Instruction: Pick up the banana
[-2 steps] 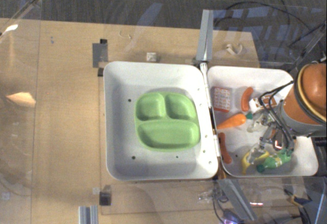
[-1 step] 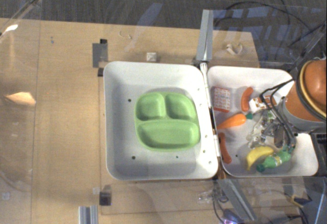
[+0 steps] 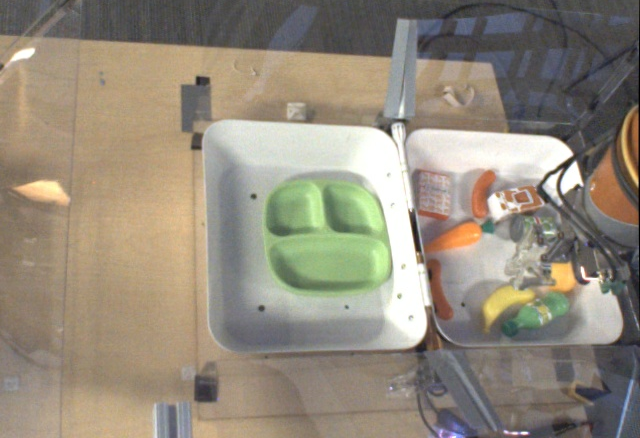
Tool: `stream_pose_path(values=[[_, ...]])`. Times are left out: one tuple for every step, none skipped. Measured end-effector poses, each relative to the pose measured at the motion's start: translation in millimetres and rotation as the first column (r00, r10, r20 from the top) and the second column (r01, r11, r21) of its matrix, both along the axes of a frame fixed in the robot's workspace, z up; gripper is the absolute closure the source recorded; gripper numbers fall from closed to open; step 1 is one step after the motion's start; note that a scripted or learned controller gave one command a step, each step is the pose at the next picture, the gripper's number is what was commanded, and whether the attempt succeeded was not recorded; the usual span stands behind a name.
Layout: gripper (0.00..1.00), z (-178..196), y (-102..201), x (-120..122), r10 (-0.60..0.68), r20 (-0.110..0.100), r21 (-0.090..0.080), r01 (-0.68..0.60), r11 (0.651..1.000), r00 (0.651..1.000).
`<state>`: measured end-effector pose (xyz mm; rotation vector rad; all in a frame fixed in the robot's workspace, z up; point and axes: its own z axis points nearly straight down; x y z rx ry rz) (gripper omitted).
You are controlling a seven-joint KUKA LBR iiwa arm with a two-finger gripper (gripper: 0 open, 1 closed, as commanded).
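White plastic bins side by side: left bin (image 3: pixel 225 226) bearing a green divided tray (image 3: pixel 325 236), right bin (image 3: pixel 600 331) crowded with toy food. Grey arm with orange band (image 3: pixel 615 181) entering from the right, cut off by the frame edge. Gripper (image 3: pixel 530 261) over the right bin's middle, above and just right of the banana (image 3: pixel 505 304); metallic parts and tangled cabling blur together, so opening width and any contents cannot be told. Yellow banana at the near wall of the right bin, curved, touching or overlapped by a green bottle-like item (image 3: pixel 537 316) on its right; an orange-yellow piece (image 3: pixel 562 276) just beyond. Carrot (image 3: pixel 455 237) well clear toward the divider; red sausage-like items at the far side (image 3: pixel 483 193) and beside the left wall (image 3: pixel 438 289). For a clean pick, judged best: descent toward the banana's left, freer end, closing direction across the short axis, away from the green item and the bin wall. Small boxed item (image 3: pixel 515 201) partly hidden by cabling; labelled packet (image 3: pixel 434 193) too small to read.
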<state>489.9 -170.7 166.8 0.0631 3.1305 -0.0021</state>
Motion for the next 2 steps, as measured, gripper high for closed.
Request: stream_pose_path(values=[[0.00,0,0,0,0.000,0.000,0.000,0.000,1.000,1.000],[0.00,-73,-11,15,-0.044,0.012,-0.002,0.044,0.999,0.999]])
